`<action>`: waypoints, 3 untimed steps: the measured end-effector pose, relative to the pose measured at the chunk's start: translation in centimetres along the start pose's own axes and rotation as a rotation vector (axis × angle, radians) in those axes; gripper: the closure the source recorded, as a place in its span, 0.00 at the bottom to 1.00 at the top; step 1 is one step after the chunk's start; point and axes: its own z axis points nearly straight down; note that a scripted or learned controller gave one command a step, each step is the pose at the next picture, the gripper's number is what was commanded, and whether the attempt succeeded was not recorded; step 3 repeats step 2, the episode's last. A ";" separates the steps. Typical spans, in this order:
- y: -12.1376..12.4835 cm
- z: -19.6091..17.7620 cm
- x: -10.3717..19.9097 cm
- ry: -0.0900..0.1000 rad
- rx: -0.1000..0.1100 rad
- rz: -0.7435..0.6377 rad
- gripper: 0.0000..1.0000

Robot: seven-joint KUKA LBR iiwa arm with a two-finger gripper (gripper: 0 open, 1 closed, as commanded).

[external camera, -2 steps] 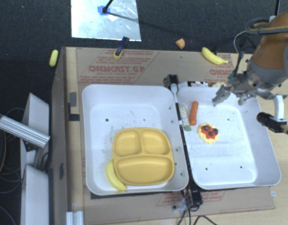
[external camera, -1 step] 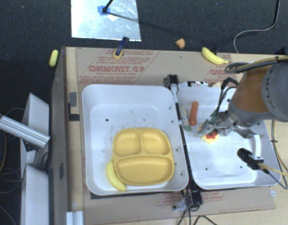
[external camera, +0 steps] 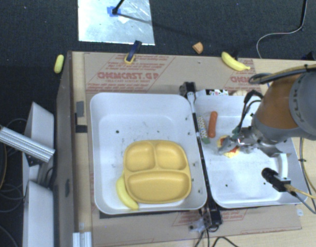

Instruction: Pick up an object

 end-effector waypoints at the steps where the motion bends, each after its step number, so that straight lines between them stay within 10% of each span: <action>1: 0.8 0.0 1.4 0.000 -0.002 -0.002 0.00; 2: 1.0 -1.2 1.3 0.000 -0.007 -0.003 1.00; 3: 1.0 -1.2 1.3 0.000 -0.007 -0.003 1.00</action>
